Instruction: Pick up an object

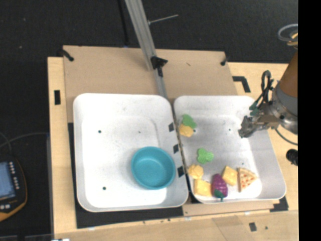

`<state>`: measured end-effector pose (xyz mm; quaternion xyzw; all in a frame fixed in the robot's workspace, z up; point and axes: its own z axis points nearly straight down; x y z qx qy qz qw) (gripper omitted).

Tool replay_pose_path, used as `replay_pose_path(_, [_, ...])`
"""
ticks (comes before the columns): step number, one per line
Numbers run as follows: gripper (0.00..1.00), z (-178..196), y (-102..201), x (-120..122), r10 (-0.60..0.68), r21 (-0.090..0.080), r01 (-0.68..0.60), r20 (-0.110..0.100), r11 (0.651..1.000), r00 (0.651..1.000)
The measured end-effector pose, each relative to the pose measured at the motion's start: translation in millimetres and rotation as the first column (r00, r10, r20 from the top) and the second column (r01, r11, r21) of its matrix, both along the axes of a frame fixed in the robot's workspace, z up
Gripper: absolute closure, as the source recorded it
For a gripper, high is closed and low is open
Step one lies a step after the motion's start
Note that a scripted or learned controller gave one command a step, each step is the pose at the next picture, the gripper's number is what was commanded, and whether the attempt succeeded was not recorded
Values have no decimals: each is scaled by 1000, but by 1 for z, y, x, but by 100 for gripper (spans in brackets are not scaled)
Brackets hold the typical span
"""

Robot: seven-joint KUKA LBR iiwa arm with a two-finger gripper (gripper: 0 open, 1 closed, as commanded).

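Camera view: gripper (246, 130) over right bin (220, 107), upper right area; whether it is open or grasping anything, cannot tell. Candidate objects lie well apart from it at the near edge: pizza slice (246, 178), purple grapes (219, 185), cheese wedge (229, 174). Judgement: choose the isolated green piece (204, 155), descending vertically. Left bin (100, 114) holds a blue bowl (150, 167). Wooden bench (125, 69), black floor.

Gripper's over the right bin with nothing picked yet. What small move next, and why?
Probably ease the gripper toward the near corner and down over the pizza slice. It hangs above bare bin floor, and that slice lies at the cluster's outer edge, nearest it.
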<state>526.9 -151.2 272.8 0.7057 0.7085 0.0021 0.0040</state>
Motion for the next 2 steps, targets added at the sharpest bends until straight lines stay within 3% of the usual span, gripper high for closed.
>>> replay_pose_path(2, [100,-28,107,14,3,3,-3,-8,1000,1000])
